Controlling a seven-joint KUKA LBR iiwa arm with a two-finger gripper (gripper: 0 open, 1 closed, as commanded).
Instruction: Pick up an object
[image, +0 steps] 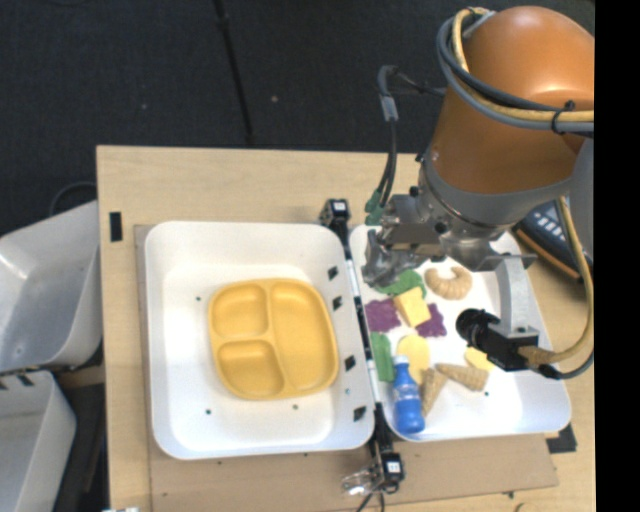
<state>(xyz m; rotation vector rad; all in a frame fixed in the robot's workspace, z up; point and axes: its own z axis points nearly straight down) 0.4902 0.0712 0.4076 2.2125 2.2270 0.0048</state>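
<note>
Two bins (160, 300) abut; pincer (385, 262), grip state unclear, crowds right bin's left wall.

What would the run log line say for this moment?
claw: low in right bin, over green piece | grasp: cannot tell | left bin: yellow tray

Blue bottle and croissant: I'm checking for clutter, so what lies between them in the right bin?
In the camera view, a yellow piece and a purple piece lie between the blue bottle and the croissant.
</note>
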